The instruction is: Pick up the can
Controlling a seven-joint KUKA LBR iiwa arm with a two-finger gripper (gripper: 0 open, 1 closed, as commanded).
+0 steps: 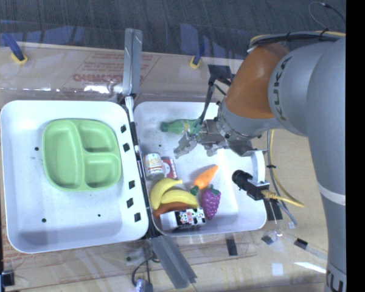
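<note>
On my far left sits the left bin (18, 163), holding nothing but a green divided plate (82, 154), lying flat and well apart from my work. The divider (134, 163) between the bins comes next, and just past it, in the right bin (231, 221), stands the can (154, 165) I am after, close against that left wall, with something small and red touching its right side. Just below it lie the bananas (170, 194), then a small black-and-white carton (188, 218) near the front wall, with the carrot (205, 175) and the purple grapes (211, 201) to the right. A green bottle (176, 126) rests toward the back. My claw (191, 142) hangs over the middle of this bin, between bottle and carrot, fingers apart and gripping nothing. It is up and right of the can, so I judge I need to shift left and drop; the wall and the bananas crowd it, leaving little room for my fingers.
</note>
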